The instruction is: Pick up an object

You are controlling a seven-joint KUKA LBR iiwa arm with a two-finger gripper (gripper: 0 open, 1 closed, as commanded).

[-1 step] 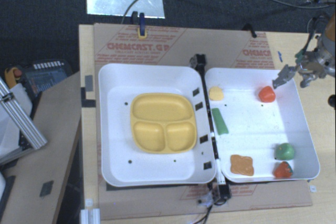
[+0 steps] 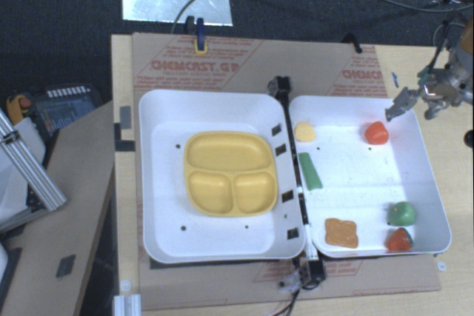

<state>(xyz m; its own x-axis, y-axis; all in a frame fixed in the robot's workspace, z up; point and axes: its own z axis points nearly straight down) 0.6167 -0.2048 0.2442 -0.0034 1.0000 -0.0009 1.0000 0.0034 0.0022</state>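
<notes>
You have two white bins on the desk. The left bin [image 2: 159,159], well away from the jaws [image 2: 415,104], holds one yellow divided tray [image 2: 228,172]. The right bin [image 2: 426,181] holds six things: one orange-red piece [image 2: 376,132] just below the jaws, one pale yellow piece [image 2: 304,132], one green stick [image 2: 309,169], one orange toast-like piece [image 2: 341,232], one green ball [image 2: 402,213] and one red piece [image 2: 400,239]. The jaws hang spread at the far right rim, grasping nothing.

Smooth glossy plastic: white bins [image 2: 415,159], yellow tray [image 2: 229,172].
</notes>
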